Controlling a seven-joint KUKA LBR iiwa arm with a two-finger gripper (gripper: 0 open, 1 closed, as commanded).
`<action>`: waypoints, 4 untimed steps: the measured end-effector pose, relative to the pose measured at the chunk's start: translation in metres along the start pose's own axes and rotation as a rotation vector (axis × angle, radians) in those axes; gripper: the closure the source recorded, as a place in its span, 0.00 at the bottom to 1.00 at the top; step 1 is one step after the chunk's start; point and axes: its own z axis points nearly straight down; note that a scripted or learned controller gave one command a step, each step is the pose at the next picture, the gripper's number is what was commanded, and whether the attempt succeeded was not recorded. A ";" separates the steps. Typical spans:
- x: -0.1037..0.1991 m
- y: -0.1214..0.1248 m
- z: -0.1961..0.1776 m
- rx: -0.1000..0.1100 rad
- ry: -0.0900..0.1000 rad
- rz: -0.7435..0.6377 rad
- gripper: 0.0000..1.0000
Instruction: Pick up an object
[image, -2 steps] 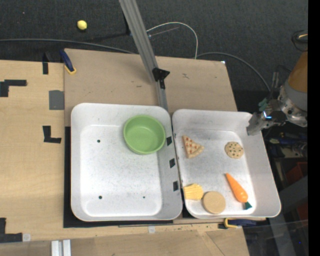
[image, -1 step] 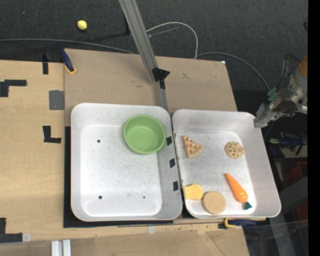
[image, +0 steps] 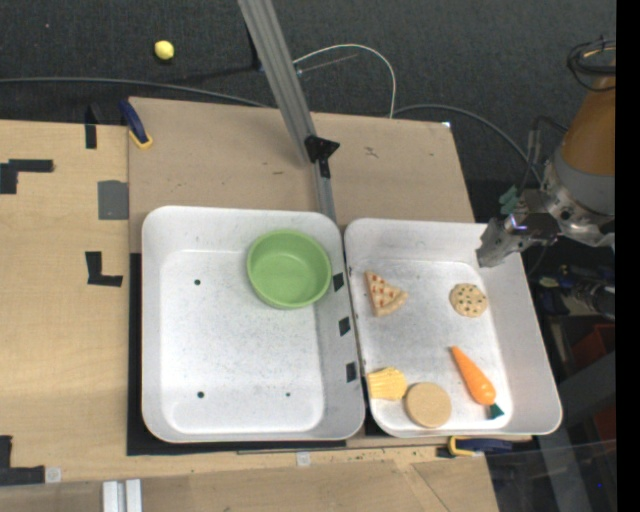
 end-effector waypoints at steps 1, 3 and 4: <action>0.047 0.000 0.007 0.001 0.000 0.000 1.00; 0.160 -0.017 0.046 0.003 0.001 -0.002 1.00; 0.203 -0.035 0.054 0.003 0.000 0.000 1.00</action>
